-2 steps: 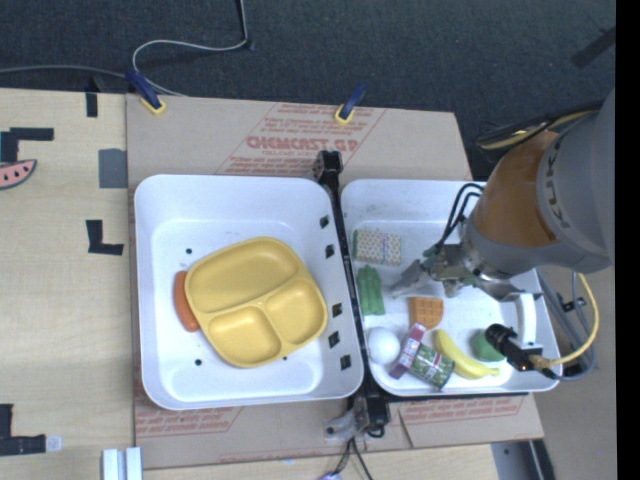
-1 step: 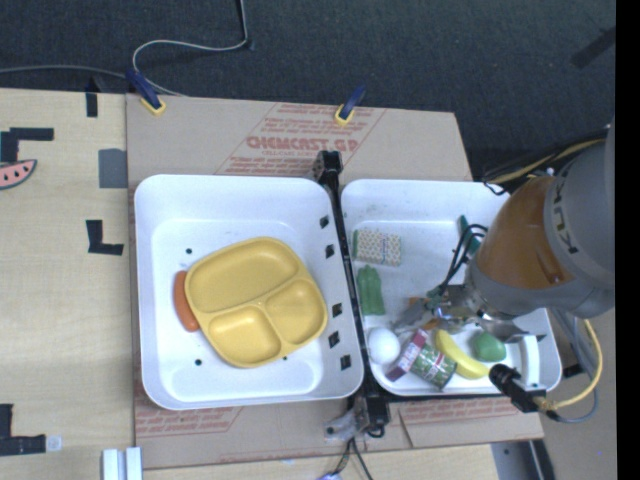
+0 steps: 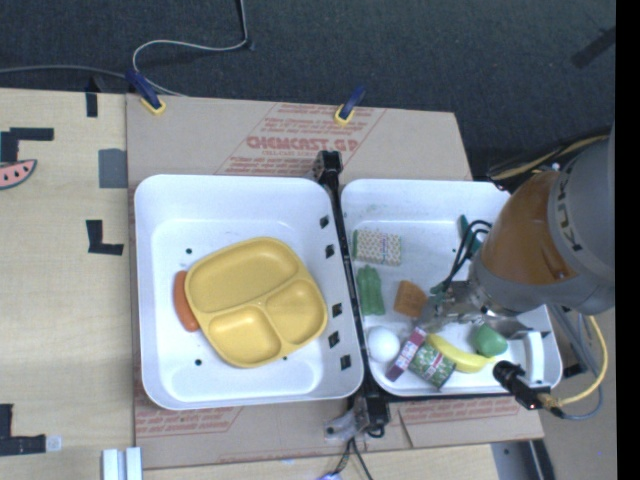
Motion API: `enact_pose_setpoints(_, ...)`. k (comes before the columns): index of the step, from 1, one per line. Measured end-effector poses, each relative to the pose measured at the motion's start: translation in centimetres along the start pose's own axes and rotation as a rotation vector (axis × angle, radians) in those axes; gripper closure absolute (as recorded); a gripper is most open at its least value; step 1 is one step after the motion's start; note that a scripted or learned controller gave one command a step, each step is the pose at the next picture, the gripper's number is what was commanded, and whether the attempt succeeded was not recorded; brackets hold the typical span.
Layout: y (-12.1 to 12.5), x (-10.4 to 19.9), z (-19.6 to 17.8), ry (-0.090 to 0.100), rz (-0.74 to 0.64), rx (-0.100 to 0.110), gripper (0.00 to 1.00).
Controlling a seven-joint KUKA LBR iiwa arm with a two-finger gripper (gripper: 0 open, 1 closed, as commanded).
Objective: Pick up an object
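In the right bin (image 3: 420, 200), the pincer (image 3: 447, 306), state unclear, hovers just above the banana (image 3: 457, 353).

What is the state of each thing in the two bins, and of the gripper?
Yellow tray: lying flat in left bin, compartments up.
Orange thing: partly under the tray.
Banana: lying in right bin.
White egg: resting beside the can.
Can: on its side.
Gripper: low over right bin.
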State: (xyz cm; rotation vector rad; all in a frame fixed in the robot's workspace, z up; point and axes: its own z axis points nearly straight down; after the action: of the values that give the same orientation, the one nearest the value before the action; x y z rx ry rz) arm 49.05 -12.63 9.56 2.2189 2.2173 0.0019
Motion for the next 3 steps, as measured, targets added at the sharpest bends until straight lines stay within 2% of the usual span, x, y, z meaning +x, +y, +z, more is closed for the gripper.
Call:
enact_pose_setpoints(1,0.0,0.0,0.0,0.0,0.0,0.0,0.0)
enact_pose_setpoints(3,-0.5,-2.0,1.0,0.005,-0.003,0.002,0.0)
